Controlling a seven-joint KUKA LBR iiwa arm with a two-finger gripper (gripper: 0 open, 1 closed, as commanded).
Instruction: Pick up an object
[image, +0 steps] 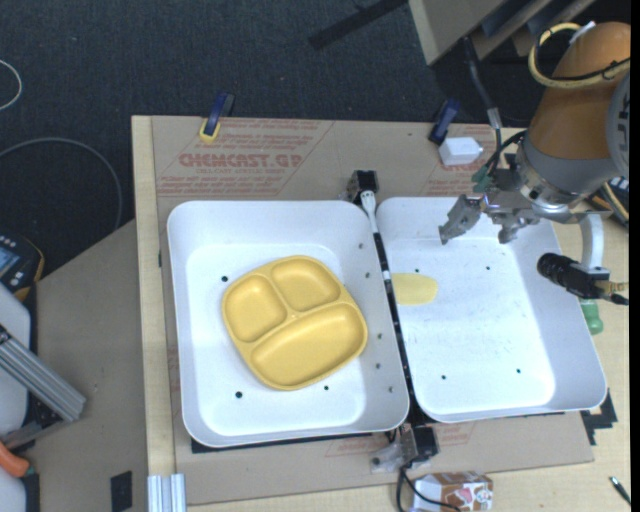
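The grey 2-finger gripper (478, 222) hangs over the far end of the right shallow white bin (560, 385), fingers spread and nothing between them. A small flat yellow piece (413, 289) lies by that bin's left wall. A yellow 3-compartment plastic plate (293, 320) fills the left white bin (200, 400).

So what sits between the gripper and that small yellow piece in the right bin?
Nothing: bare white floor of the right bin separates the gripper from the small yellow piece, per the camera view.
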